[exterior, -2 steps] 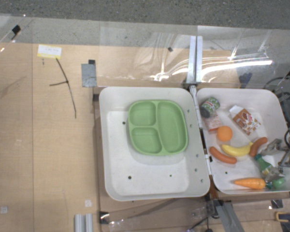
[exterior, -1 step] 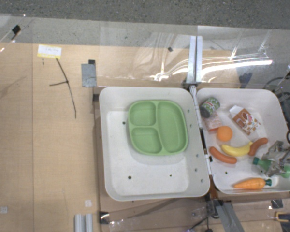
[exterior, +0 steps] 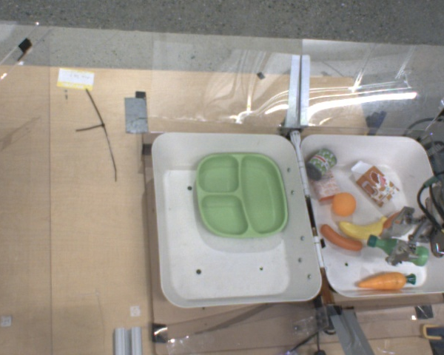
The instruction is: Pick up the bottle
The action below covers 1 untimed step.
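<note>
- We see the hand [exterior: 412, 237] low over the near right part of the right bin [exterior: 414, 148], where the arm comes in from the right edge; that suits the task, since the bottle [exterior: 401, 249] lies there.
- The bottle is green and lies on its side on the bin floor, just behind the carrot [exterior: 385, 280] and just beside the banana [exterior: 368, 230], so there is little room around it.
- The metal parts of the hand overlap the bottle's right end, and we cannot tell whether the hand is released or clenched, nor whether anything sits between its fingers; we judge the pick as not yet shown done, because the bottle seems to rest on the floor.
- The right bin also holds a sausage [exterior: 341, 238], an orange ball [exterior: 344, 204], an orange packet [exterior: 376, 184], a pink-wrapped item [exterior: 325, 189] and a round green and dark thing [exterior: 322, 161] near its far left corner.
- The left bin [exterior: 179, 272] holds a green divided tray [exterior: 242, 194], set toward its far side, with nothing in its three compartments.
- Both bins sit side by side on the table [exterior: 59, 235].
</note>
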Available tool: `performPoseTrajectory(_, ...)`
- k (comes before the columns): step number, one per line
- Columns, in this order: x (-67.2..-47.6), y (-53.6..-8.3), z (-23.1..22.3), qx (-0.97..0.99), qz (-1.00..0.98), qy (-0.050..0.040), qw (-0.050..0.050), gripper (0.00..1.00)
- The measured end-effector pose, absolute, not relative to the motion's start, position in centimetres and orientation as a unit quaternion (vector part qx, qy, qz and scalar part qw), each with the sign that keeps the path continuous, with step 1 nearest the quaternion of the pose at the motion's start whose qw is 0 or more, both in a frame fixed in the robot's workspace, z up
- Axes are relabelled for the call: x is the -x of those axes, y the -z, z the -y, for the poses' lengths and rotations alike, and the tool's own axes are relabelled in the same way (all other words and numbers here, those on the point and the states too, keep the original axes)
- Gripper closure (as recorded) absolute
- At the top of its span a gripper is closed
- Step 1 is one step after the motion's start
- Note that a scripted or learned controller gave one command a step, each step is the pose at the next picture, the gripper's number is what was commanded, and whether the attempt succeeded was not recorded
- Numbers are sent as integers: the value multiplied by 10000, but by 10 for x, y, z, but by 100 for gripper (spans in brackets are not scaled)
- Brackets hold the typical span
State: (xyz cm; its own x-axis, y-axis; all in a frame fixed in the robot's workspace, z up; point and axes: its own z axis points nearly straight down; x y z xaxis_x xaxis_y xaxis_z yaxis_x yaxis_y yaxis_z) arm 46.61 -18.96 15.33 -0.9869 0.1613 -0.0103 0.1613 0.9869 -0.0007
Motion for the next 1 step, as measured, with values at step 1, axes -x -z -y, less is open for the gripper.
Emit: performPoseTrajectory(1,-545,-104,235,-901,-9959,18,102,100)
